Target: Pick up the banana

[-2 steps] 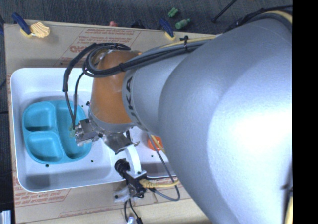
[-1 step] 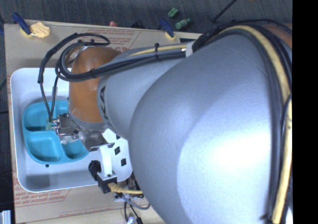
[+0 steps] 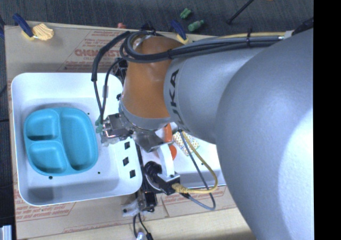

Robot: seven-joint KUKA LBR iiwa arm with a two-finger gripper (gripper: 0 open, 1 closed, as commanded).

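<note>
My arm's orange band (image 3: 149, 82) and grey wrist hang over the divider between the two bins and cover most of the right bin (image 3: 208, 178). Below the band, the gripper's metal body (image 3: 114, 129) sits at the right edge of the left bin (image 3: 64, 82), beside the blue plate. A small orange piece (image 3: 171, 151) and a pale patterned object (image 3: 184, 143) peek out from under the arm in the right bin; I cannot tell what they are.
A blue three-compartment plate (image 3: 58, 140) lies in the left bin. Black and yellow cables (image 3: 200, 191) loop off the wrist over the bins' front edge. Blue-and-yellow clamps (image 3: 34, 30) sit on the bench's far edge.
</note>
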